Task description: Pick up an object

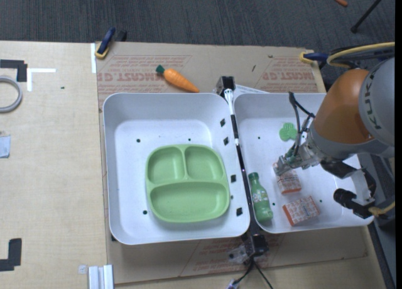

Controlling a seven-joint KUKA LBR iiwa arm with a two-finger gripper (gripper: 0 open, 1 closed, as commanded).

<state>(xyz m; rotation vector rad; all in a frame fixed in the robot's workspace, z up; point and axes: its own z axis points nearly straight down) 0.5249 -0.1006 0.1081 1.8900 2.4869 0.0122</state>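
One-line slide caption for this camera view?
Gripper lowered over a small packet in the right bin; green bottle nearby, green plate left.

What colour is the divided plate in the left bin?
Light green, seen plainly in the camera view: the divided plate.

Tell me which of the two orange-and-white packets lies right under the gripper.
The upper packet, directly below the gripper. The other packet lies farther toward the bin's near edge.
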